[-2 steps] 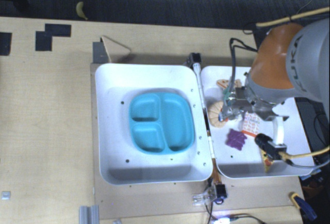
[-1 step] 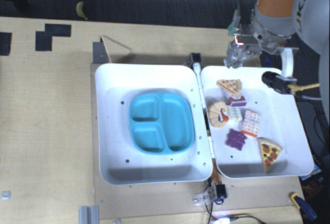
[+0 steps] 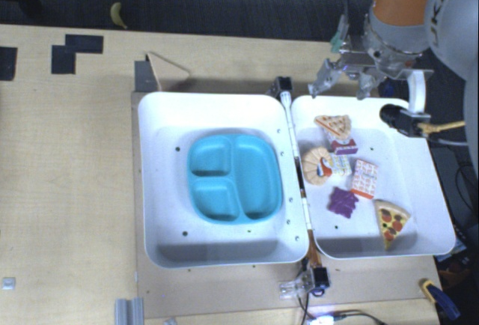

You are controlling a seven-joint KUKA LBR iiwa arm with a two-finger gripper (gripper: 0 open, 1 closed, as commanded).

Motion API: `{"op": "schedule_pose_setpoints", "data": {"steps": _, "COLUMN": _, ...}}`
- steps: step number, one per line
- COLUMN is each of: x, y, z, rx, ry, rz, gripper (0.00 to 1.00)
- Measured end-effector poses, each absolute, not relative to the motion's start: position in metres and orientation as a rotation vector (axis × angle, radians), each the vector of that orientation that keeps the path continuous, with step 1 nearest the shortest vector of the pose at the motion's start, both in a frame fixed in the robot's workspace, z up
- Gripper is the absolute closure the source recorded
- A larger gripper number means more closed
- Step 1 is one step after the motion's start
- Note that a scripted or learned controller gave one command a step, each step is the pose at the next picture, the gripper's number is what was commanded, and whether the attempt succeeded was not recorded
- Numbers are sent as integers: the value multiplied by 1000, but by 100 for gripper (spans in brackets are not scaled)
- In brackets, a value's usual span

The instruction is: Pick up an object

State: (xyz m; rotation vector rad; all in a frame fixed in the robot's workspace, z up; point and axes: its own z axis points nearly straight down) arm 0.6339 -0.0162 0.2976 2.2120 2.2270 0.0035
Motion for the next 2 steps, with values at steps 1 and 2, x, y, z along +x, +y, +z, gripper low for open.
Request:
{"op": "schedule_pose_setpoints", "data": {"steps": 1, "x": 668, "y": -56, "z": 193, "rx": 2216, "ry": 2226, "rz": 0, "gripper": 0}}
{"op": "schedule_pose_setpoints", "data": {"steps": 2, "x": 607, "y": -99, "z": 87, "rx": 2214, "ry": 2223, "rz": 5, "gripper": 0}}
